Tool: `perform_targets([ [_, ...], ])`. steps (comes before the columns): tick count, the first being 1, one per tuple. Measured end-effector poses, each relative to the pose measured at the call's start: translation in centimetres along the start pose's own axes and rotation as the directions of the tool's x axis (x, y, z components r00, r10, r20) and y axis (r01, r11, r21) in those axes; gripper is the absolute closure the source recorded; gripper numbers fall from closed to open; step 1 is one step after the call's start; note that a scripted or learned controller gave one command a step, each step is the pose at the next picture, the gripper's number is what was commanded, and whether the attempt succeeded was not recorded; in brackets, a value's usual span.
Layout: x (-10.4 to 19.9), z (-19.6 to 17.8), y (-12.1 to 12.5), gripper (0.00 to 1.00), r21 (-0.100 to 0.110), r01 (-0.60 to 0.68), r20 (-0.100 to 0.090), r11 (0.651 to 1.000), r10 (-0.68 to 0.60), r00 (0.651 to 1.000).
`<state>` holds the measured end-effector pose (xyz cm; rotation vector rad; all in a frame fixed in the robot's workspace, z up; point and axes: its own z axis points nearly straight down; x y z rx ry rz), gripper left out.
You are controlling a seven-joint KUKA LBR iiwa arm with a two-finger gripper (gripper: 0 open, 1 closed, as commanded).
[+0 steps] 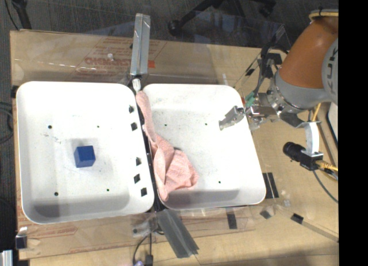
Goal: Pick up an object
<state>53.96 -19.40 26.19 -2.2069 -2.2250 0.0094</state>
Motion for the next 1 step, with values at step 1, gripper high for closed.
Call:
perform_targets([
  [1, 4.36, 14.84, -1.87, 0.0, 0.001, 0.064, -0.001, 0.998, -0.064, 0.998],
])
